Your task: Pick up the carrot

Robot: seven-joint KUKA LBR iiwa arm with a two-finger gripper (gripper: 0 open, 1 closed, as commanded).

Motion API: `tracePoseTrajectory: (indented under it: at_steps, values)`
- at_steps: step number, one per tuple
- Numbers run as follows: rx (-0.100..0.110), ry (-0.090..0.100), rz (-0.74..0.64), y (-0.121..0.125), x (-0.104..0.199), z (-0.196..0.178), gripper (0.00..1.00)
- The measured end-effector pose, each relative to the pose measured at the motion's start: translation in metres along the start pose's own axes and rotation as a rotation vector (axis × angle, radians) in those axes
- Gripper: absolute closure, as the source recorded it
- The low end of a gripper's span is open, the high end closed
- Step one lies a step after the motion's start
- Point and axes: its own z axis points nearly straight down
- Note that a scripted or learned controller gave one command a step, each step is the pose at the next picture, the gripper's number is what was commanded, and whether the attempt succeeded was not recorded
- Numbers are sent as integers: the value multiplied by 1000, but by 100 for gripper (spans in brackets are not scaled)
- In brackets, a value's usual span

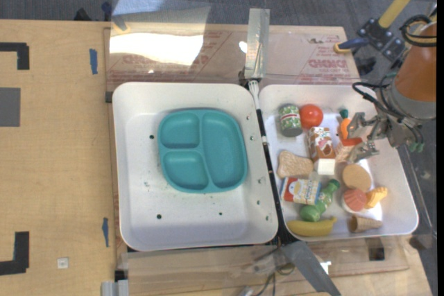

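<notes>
The small orange carrot (344, 127) with a green top lies in the right bin (408, 184), just left of the end effector (366, 138), whose grip state I cannot tell.

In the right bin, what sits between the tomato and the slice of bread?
In the camera view, a small brown-and-white snack packet lies between the red tomato above and the bread slice below, slightly right of the line joining them.
</notes>
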Motion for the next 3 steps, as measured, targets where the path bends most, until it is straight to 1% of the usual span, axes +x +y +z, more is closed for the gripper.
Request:
tracePoseTrajectory:
  at_steps: [1, 2, 3]
  values:
    - [9, -16, 107, -8, 49, -160, 100]
    - [6, -14, 106, -7, 48, -166, 100]
    - [9, -23, 106, -7, 46, -177, 100]
